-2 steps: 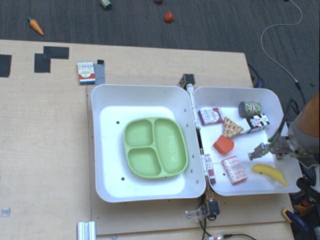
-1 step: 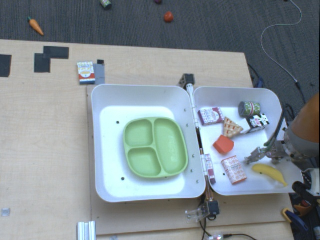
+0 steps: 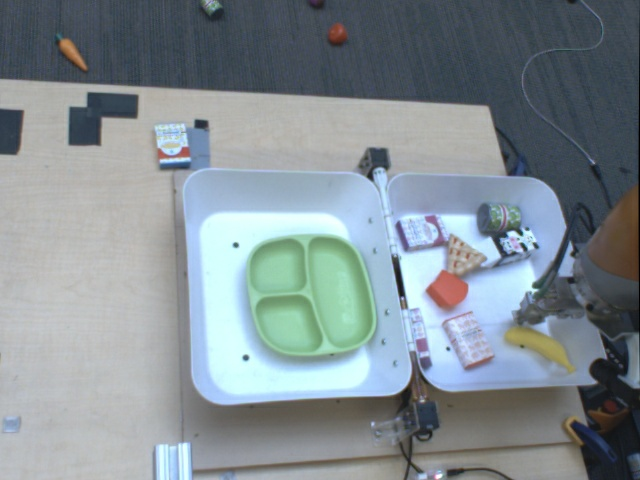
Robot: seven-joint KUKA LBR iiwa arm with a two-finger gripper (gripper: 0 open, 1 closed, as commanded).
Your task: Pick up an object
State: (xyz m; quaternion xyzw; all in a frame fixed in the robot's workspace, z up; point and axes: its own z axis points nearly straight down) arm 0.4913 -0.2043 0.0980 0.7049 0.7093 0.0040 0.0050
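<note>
Banana [image 3: 540, 347] was seen lying in the right bin [image 3: 545, 196], just below the gripper [image 3: 533, 311]. Whether the gripper was parted could not be told. Approach was judged underway; descent onto the banana was needed next.

Open floor mid right bin [image 3: 540, 193], between red block [image 3: 447, 290] and banana [image 3: 540, 348].

A pale green three-compartment plastic plate [image 3: 311, 295] lies in the left white bin [image 3: 205, 298]; a small red-and-white carton [image 3: 172, 146] sits on the wooden bench [image 3: 80, 268]; a toy carrot [image 3: 71, 52] lies on the grey carpet [image 3: 440, 28].
</note>
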